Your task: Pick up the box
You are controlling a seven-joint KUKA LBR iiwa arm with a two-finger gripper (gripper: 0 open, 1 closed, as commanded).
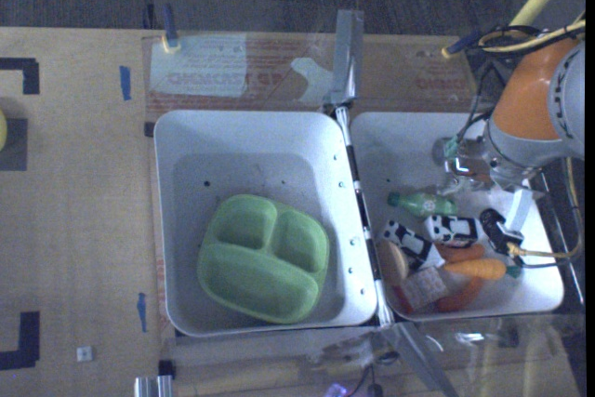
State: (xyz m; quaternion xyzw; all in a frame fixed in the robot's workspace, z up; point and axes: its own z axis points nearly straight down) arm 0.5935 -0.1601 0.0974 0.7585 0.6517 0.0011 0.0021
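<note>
Box (426,286) lies untouched in right bin (409,139), front. Gripper (462,165) hangs well apart, toward back. Grip state: cannot tell. Pick not begun.

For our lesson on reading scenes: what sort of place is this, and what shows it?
Probably a robotics lab bench: a grey-and-orange robot arm over the right bin of small toys, a green divided tray in the left bin.
</note>
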